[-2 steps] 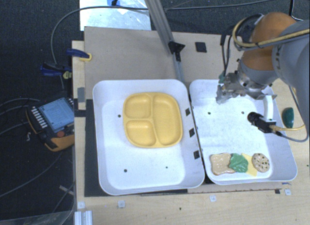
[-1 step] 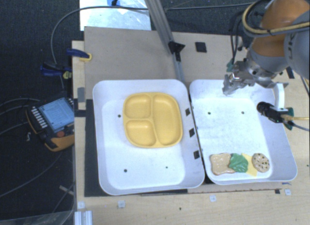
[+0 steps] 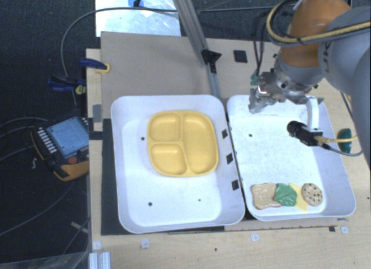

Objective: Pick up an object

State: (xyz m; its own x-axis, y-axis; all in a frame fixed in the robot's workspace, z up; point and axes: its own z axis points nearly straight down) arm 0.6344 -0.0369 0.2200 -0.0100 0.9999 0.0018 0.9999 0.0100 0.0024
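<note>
Along the near edge of the right bin point(image 3: 272, 152) lies a row of small food items: a slice of toast point(image 3: 264, 196), a green leafy piece point(image 3: 285, 194), a yellow cheese slice point(image 3: 301, 204) and a round cookie point(image 3: 312, 193). My gripper point(image 3: 259, 104) hangs over the far left corner of that bin, well away from the food, and I see nothing in it. A yellow divided plate point(image 3: 182, 143) rests in the left bin point(image 3: 168, 201).
A black cylinder with a yellow cable point(image 3: 302, 132) hangs off the arm over the right bin. A slanted metal pole point(image 3: 194, 24) rises behind the bins. A blue-screened handheld unit point(image 3: 62, 141) and cables lie on the floor at left.
</note>
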